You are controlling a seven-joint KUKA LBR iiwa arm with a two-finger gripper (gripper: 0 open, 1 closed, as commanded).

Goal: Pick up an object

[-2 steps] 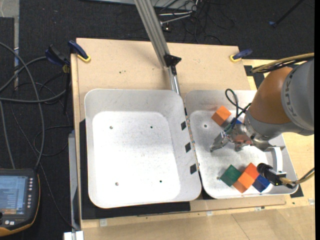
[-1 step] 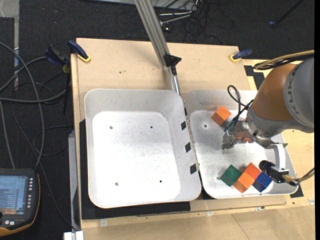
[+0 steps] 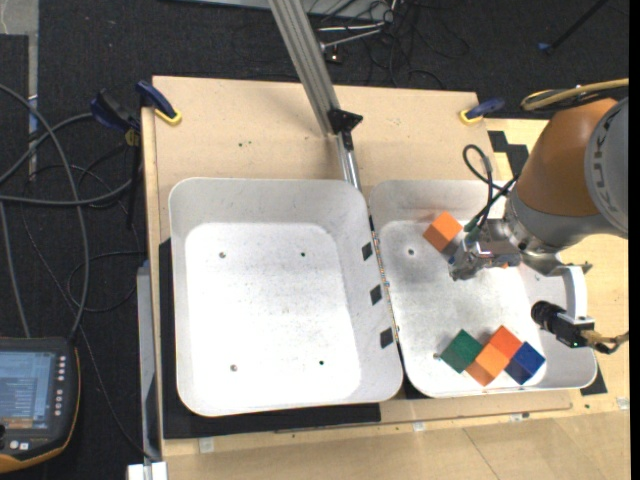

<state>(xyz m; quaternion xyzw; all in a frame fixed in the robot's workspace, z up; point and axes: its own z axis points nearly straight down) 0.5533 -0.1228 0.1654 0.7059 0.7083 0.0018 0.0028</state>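
Arm (image 3: 575, 173): grey with an orange band, reaching in from the right over the right bin.
Gripper (image 3: 462, 258): low over the upper middle of the right bin, pointing left, just right of and below the lone orange block; whether spread or pressed together, cannot tell, too dark and small to read; nothing seen between its tips.
Lone orange block (image 3: 442, 231): in the upper part of the right bin, tilted, right beside the gripper; touching or a hair apart, cannot tell.
Green block (image 3: 461, 351): lower part of the right bin, leftmost of a tight cluster of three.
Second orange block (image 3: 494, 354): middle of that cluster, touching green on one side and blue on the other.
Blue block (image 3: 524, 362): right end of the cluster, near the bin's lower rim.
Right bin (image 3: 410, 363): shallow, white, speckled.
Left bin (image 3: 200, 208): white, alongside the right bin, rims meeting at the centre.
Table (image 3: 250, 118): pale wood, carrying both bins.
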